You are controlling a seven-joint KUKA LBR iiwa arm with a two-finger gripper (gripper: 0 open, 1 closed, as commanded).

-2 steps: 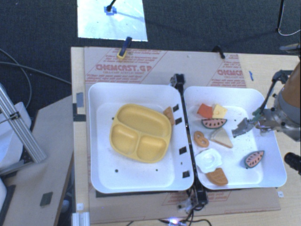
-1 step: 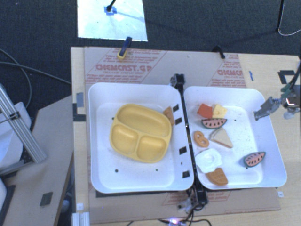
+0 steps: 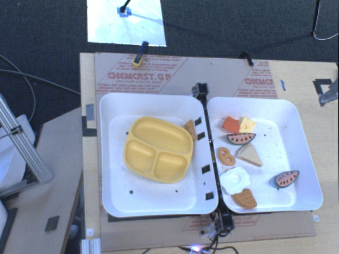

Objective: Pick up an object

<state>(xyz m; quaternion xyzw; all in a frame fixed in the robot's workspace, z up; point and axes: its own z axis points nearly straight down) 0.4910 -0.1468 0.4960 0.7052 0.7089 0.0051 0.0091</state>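
Observation:
The right bin (image 3: 296,136) holds several toy foods. At its back left lie an orange-red block (image 3: 231,124) and a yellow cheese piece (image 3: 247,124). In front of them are a watermelon slice (image 3: 241,138), a tan sandwich triangle (image 3: 249,155) and an orange pretzel (image 3: 226,156). A white fried egg (image 3: 234,179) and a brown toast piece (image 3: 245,199) sit in the front left corner. A second watermelon slice (image 3: 286,179) lies apart at the front right. A grey part of the gripper (image 3: 329,93) pokes in at the right edge, outside the bin and away from every item.
The left bin (image 3: 114,189) carries a yellow divided plate (image 3: 158,148) with a small brown food piece (image 3: 190,129) against its right rim. A black divider with clips (image 3: 207,152) runs between the bins. Cardboard (image 3: 159,75) lies under both bins.

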